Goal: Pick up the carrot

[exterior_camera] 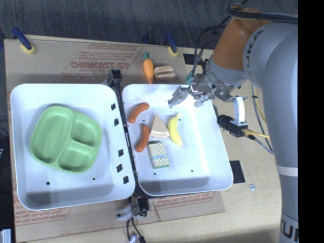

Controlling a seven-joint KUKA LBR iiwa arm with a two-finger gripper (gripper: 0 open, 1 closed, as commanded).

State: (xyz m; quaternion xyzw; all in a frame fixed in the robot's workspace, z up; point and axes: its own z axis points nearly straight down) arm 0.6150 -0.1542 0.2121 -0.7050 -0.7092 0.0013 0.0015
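Floor: dark grey carpet lay beyond the bench's far edge.
Bench (101,59): brown cardboard with red print covered it, held by blue clips at the far edge.
Left bin (20,135): white; it held a green divided plate (66,138).
Right bin (212,156): white; it held two sausages (138,112), a wedge (159,126), a banana (175,130) and a small box (159,155).
Carrot (148,70): on the cardboard, outside the right bin's far rim, beside a small bun (164,73).
Tool (188,96): above the right bin's far right part, well apart from the carrot; fingers spread, nothing between them.
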